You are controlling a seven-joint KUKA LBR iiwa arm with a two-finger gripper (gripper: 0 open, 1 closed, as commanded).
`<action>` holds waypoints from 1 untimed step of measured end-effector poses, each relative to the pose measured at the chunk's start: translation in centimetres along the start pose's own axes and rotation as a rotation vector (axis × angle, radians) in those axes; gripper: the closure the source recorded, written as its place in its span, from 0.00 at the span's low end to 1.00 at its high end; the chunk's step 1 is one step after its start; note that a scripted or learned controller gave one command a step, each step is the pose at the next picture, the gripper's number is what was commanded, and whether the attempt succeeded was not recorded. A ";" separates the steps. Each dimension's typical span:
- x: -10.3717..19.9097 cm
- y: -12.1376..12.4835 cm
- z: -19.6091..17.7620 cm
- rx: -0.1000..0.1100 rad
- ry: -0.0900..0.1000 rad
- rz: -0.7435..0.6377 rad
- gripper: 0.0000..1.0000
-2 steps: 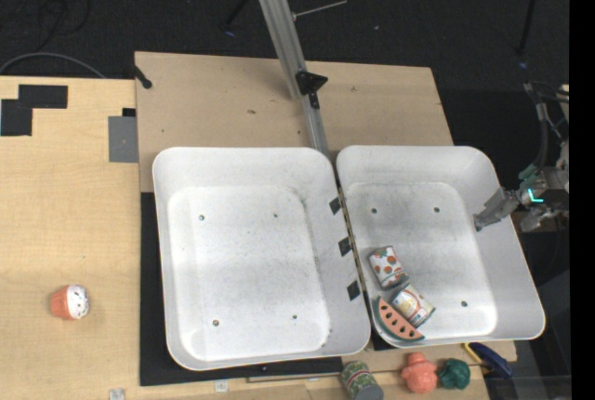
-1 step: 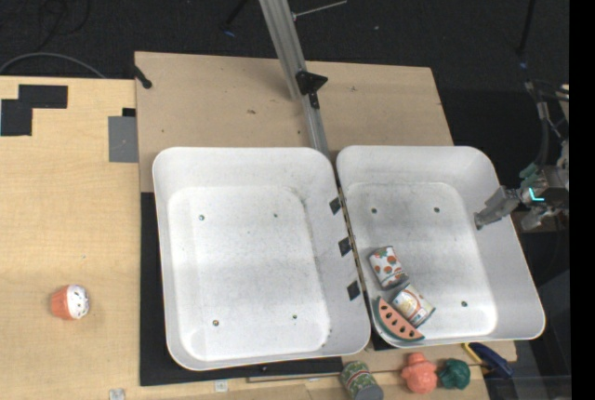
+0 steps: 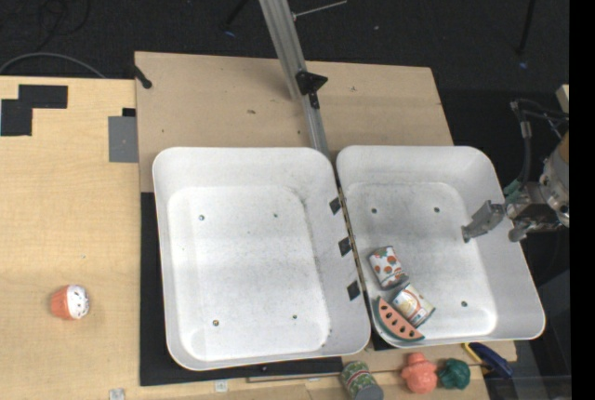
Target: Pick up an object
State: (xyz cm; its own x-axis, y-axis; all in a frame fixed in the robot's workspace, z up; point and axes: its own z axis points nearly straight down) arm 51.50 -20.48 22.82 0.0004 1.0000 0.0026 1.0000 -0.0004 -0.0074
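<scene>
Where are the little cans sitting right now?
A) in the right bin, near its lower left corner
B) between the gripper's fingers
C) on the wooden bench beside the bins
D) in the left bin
A: the two cans lie in the right bin, close to its lower left corner, next to a watermelon slice, while the gripper is over that bin's right edge, apart from them.
</scene>
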 end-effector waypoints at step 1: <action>0.2 -1.0 6.0 0.002 0.001 0.001 0.00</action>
State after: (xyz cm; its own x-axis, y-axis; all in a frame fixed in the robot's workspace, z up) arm 50.47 -20.29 16.86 0.0012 1.0000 0.0037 1.0000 -0.0012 -0.0094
